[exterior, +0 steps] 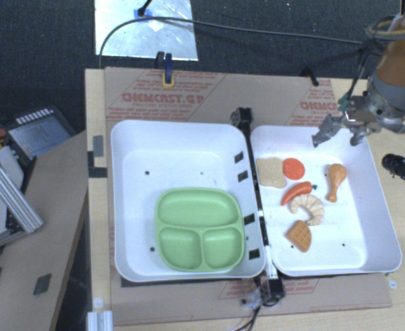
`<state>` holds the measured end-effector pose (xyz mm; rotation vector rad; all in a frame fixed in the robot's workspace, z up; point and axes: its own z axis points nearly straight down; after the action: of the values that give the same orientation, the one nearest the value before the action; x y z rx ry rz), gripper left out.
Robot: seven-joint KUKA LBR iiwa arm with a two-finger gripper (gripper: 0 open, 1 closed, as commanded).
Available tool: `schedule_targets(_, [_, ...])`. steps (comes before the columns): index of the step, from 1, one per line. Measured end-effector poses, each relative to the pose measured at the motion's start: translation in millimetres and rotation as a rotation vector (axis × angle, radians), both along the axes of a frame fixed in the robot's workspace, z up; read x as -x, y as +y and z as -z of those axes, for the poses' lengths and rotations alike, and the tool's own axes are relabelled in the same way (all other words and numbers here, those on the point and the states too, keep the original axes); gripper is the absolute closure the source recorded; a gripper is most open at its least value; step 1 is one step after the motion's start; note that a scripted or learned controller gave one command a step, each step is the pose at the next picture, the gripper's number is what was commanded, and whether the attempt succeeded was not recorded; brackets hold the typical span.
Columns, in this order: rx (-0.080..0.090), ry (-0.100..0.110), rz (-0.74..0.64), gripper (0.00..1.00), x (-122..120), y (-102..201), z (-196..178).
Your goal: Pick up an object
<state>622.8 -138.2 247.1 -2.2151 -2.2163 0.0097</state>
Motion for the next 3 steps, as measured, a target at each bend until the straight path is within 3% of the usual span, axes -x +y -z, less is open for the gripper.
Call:
schedule_targets(1, [0.002, -0.012, -0.002, 0.00, -2, 0, -7])
schedule_targets(3, [0.001, -0.008, -0.001, 0.00, 8, 4, 99])
